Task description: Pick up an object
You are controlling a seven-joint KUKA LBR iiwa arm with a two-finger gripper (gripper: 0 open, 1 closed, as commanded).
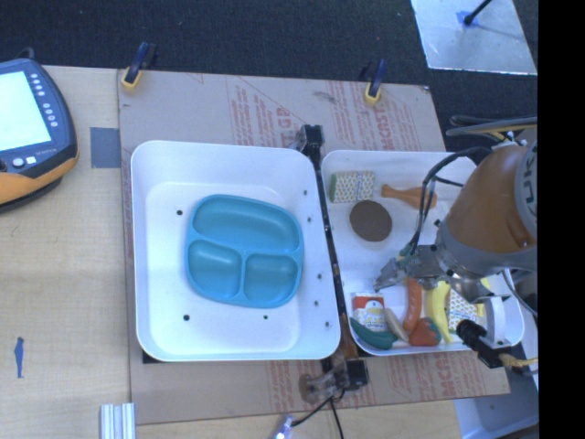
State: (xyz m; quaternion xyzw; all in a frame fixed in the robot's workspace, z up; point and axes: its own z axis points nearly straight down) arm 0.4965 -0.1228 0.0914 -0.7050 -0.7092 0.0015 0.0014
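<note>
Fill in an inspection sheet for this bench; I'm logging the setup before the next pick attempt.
Surface: cardboard sheet clamped on a wooden bench, two white bins side by side.
Job's things: right bin holds a brown disc, patterned block, banana, small carton, other toy food.
Clutter: blue divided tray in left bin.
Grippers: gripper low over the right bin; finger state unclear.
Cables: black cable on the arm.
Surroundings: teach pendant at left.

Light wooden desk carries a brown cardboard sheet, held by two yellow-blue clamps at its far edge. Dark carpeted floor lies beyond. Lighting bright, even.
</note>
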